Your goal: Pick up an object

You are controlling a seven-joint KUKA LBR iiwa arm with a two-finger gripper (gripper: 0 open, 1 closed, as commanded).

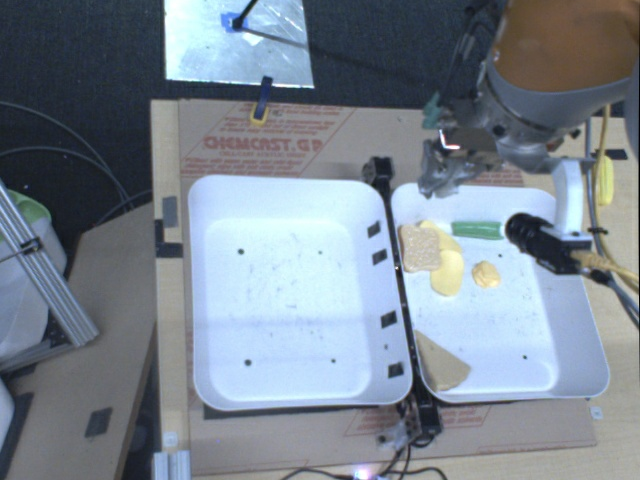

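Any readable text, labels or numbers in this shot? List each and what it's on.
"CHEMCAST GP": red print on the brown sheet under the bins, above the left bin.
More red print on the sheet's upper right and bottom edge: too blurred or covered to read.
Nothing legible elsewhere.

White bins (290, 193) hold a green stick (476, 230) and yellow lump (448, 274).

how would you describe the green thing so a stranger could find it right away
Look in the right-hand white bin, near its far wall. The green stick lies flat there, just right of the tan bread slice. It is the bin's only green item, long and thin.
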